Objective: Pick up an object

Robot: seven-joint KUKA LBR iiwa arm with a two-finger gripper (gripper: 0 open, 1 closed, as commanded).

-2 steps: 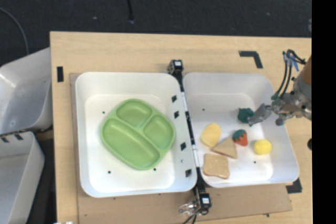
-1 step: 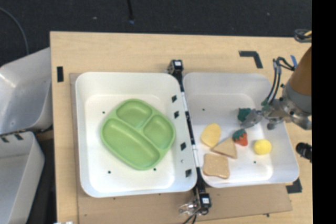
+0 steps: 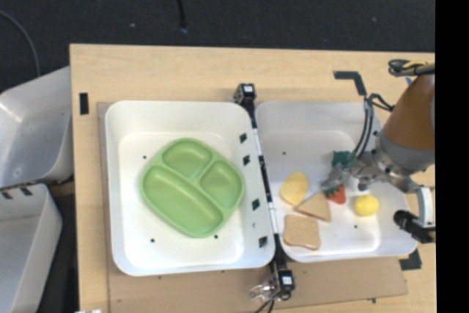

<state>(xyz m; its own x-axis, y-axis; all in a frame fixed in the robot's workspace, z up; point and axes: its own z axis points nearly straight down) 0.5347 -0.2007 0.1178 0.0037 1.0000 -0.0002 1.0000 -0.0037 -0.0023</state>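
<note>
The right bin point(image 3: 308, 124) holds several toy foods: a pale yellow lump point(image 3: 295, 188), a tan wedge slice point(image 3: 316, 209), a square toast slice point(image 3: 302, 232), a yellow ball point(image 3: 366, 205), a small red piece point(image 3: 336, 195) and a dark green piece point(image 3: 341, 157). My gripper point(image 3: 343, 177) reaches in from the right, low over the bin. It sits just above the red piece, between the green piece and the wedge slice. Part of the red piece is hidden under it.
The left bin point(image 3: 124, 245) carries a green divided plate point(image 3: 192, 187). A black-clipped divider point(image 3: 256, 172) separates the bins. The arm's orange band point(image 3: 412, 113) and grey wrist point(image 3: 404, 156) hang over the right bin's right side. A cable point(image 3: 364, 128) runs down to the gripper.
</note>
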